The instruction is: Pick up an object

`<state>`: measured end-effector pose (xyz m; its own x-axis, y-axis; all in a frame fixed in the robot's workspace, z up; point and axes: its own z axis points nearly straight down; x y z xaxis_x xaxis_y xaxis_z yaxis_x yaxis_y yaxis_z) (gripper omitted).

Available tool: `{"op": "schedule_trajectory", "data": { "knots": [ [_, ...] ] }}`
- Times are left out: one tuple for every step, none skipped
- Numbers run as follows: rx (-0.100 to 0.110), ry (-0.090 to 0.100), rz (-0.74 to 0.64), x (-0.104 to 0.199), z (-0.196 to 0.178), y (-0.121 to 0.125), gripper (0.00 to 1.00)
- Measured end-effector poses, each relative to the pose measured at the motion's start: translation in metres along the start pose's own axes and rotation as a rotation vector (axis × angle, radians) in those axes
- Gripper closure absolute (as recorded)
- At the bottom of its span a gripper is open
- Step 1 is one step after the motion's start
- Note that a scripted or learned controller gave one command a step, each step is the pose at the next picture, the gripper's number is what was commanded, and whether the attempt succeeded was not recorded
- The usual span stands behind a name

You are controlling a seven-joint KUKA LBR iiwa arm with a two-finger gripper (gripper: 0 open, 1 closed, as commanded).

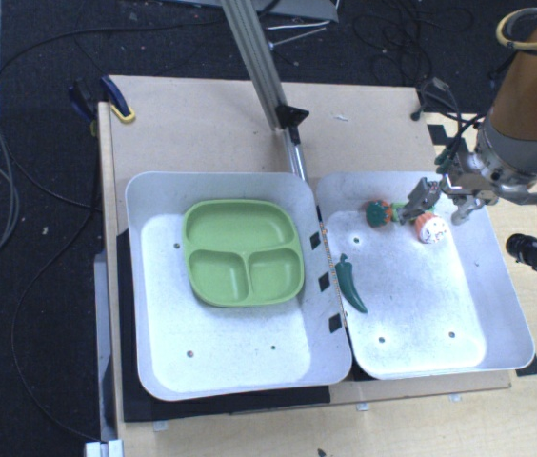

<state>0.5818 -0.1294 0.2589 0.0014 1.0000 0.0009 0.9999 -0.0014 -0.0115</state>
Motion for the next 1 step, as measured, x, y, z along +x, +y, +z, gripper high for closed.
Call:
{"op": "schedule_trajectory", "data": {
  "knots": [
    [-0.011, -0.002, -0.002, 0.0001, -0.0063, 0.002, 0.0]
  ]
}}
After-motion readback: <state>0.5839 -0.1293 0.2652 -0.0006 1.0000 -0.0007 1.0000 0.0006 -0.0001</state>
